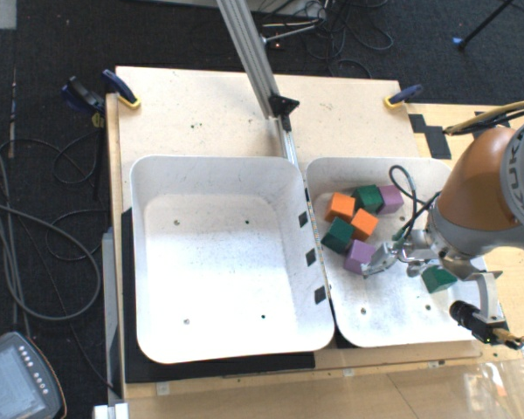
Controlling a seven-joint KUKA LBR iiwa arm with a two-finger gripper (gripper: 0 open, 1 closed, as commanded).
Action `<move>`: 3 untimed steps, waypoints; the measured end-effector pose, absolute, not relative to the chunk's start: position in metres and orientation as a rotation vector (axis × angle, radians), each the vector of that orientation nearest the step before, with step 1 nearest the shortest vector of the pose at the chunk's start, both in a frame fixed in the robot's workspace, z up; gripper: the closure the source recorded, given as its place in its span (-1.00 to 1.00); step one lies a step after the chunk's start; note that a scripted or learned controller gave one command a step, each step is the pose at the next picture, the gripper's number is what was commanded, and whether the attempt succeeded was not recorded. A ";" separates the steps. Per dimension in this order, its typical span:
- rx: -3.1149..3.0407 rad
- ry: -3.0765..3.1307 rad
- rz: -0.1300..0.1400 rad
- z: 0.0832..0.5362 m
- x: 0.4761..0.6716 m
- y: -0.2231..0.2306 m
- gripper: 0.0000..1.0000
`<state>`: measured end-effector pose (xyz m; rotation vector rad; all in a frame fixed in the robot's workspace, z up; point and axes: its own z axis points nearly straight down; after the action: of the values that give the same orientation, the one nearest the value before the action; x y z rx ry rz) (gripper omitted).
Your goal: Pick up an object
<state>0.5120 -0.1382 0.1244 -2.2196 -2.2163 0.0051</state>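
Camera view: arm (482, 190) hides tool.

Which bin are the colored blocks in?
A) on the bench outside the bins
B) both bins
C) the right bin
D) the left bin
C: the orange blocks, green blocks and purple blocks all sit clustered in the right bin, next to the arm's end effector.

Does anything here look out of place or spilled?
Nothing stands out. The coloured blocks lie clustered inside the right bin, none over the rim, and one green block lies apart beside the tool. Both bins sit squarely side by side.
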 end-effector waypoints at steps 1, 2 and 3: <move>-2.221 -2.219 0.002 0.094 0.512 -0.138 -1.00; -2.223 -2.222 -0.002 0.106 0.513 -0.138 1.00; -2.222 -2.228 -0.004 0.149 0.518 -0.135 1.00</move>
<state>0.5181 -0.1353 0.1489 -2.2219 -2.2277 -0.0043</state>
